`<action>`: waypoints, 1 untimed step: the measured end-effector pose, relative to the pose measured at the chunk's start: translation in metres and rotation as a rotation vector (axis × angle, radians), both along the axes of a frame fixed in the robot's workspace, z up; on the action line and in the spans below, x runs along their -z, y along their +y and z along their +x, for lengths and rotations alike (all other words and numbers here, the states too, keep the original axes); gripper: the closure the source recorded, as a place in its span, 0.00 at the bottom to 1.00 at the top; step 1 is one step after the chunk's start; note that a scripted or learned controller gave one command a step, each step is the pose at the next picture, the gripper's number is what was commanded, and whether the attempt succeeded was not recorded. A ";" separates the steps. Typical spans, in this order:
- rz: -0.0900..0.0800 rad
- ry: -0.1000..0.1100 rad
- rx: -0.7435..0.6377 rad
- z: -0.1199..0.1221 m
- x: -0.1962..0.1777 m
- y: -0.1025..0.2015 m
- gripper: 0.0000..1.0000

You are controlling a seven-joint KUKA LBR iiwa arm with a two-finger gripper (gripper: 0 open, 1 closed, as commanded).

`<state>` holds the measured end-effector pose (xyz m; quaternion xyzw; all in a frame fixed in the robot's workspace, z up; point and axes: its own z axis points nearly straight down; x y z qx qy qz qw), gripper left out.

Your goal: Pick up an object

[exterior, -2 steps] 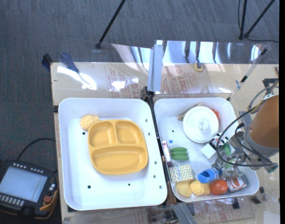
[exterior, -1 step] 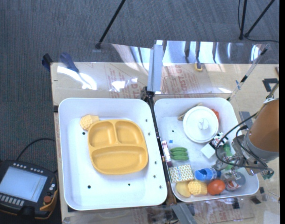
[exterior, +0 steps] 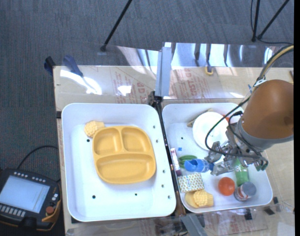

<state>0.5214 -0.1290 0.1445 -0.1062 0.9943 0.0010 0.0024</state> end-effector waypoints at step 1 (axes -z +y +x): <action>-0.013 -0.007 0.164 0.008 0.051 0.025 1.00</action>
